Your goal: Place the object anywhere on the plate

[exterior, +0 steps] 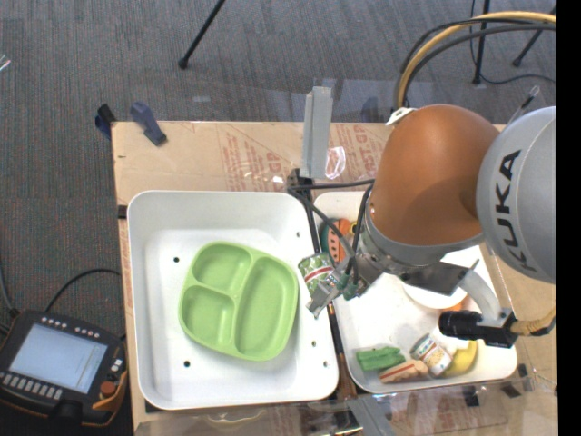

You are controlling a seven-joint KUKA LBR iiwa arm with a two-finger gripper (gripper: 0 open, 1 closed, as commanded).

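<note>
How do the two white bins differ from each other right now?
The left bin shows almost whole and holds one thing, a green divided plate. The right bin is largely covered by the arm and holds several small things: a green block, a banana, a small can. Both are shallow, white and round-cornered.

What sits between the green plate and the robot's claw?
In the camera view, a small green-and-white packet at the gripper, over the left bin's rim beside the plate.

A grey ribbed carpet floor [136, 44] surrounds a pale wooden bench top with red printed lettering [236, 153]. A thin black stand leg [207, 21] slants across the carpet. A dark handheld control pendant with a lit screen [59, 361] lies on the floor at lower left, its black cable [36, 289] curling beside it.
</note>
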